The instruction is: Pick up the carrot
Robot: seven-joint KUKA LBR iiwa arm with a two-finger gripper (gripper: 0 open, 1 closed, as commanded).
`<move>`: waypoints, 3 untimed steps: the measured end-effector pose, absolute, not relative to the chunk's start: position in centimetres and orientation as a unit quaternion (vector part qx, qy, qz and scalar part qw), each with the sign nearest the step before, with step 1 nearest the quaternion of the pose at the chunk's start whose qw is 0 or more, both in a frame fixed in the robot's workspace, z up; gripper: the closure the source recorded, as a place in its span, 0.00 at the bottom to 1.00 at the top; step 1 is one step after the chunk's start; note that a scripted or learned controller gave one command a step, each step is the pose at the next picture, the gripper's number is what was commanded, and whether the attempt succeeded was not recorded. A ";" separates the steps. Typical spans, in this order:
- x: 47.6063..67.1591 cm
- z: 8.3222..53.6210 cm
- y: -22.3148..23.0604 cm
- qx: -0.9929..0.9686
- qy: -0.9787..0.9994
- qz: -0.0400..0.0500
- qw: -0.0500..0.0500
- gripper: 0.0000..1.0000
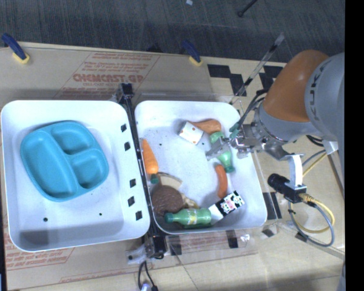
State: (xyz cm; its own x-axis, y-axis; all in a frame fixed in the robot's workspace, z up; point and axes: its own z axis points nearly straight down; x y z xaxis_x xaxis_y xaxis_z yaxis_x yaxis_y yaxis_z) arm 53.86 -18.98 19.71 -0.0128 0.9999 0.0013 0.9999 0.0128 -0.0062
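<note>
two shallow white plastic bins sit side by side on the counter [188, 265], which is lined with brown cardboard printed in red, reading "chemcast gp" near the top left. left bin [24, 223] holds a smooth turquoise divided plate [64, 158] with three rounded compartments. right bin [170, 111]: the carrot [150, 157], a smooth tapered orange piece, lies along the left wall, just above a round dark brown item [167, 199]. a green bottle [188, 217] lies on its side at the bottom edge, next to a small box with a black-and-white cow pattern [229, 204]. a curved orange sausage-like piece [221, 180] lies near the right wall; a white block [191, 133] and an orange-brown lump [207, 126] sit near the top. claw [225, 149] is over the right part of this bin, beside a small green object [225, 160], well apart from the carrot; cannot tell whether it is open or closed
</note>
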 end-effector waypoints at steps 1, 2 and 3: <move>55.4 16.1 -10.0 -0.726 -0.688 0.002 0.005 0.00; 60.4 12.0 -9.0 -0.752 -0.659 0.004 0.003 0.00; 59.1 9.1 -10.1 -0.849 -0.529 0.004 0.005 0.00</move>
